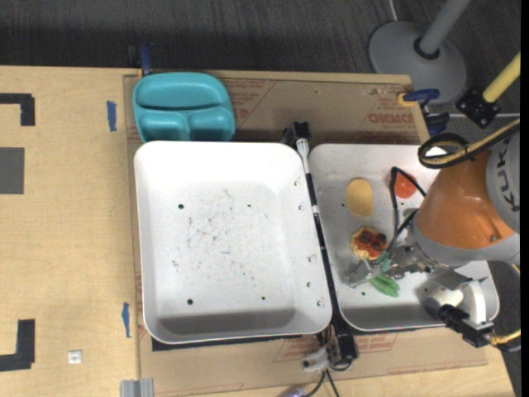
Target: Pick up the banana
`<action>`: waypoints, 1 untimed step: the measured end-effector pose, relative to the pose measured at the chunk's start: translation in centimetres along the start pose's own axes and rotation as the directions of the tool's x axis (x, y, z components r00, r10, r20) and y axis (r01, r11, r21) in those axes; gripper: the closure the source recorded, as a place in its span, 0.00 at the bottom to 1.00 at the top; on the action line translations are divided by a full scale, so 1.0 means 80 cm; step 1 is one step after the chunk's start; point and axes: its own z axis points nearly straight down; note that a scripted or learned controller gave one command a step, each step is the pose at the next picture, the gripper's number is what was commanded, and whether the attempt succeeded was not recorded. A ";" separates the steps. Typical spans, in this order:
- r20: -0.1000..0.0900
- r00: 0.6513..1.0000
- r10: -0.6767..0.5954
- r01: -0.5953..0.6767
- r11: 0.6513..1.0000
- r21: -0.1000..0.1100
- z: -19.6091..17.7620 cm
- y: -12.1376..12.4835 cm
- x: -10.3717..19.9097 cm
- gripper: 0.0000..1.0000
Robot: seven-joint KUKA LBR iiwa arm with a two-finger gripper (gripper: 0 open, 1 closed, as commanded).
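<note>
The banana point(359, 196) is a pale yellow rounded piece lying in the right bin point(331, 172), towards its far left part. My gripper point(378, 268) is down in the same bin, nearer the front, about a hand's width on the near side of the banana. It hangs over a small orange, red and yellow item point(369, 241) and a green item point(385, 286). The banana lies free, with nothing touching it. The orange wrist band point(459, 213) and grey arm cover the right half of this bin.
A red item point(404, 186) lies right of the banana, partly behind a black cable. The large left bin point(157, 222) adjoins along a black divider rail. A teal sectioned tray point(183, 106) sits behind the left bin. A grey stand base point(409, 46) is at the back right.
</note>
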 end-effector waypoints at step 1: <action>0.000 1.000 0.000 0.000 1.000 0.000 0.000 0.000 0.000 0.00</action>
